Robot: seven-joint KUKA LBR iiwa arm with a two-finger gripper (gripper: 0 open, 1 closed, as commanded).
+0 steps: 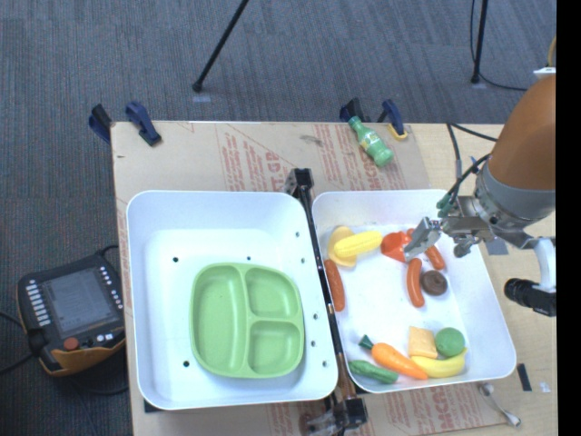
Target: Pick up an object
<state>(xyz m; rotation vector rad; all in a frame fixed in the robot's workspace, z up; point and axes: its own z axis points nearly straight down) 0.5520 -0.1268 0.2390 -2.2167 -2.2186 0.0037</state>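
The end effector point(434, 236) is poised over the upper part of the right bin point(504, 330), just beside the red pepper point(394, 245) and sausage point(416, 283). Whether it is parted or closed cannot be told. Nothing is seen lifted; all toy food lies in the bin. Grasp and lift are judged outstanding.

I see a pale green tray point(246, 320) in my white left bin point(145, 243), and yellow corn point(359, 242), an orange carrot point(398, 359) and a green ball point(449, 341) in the right.
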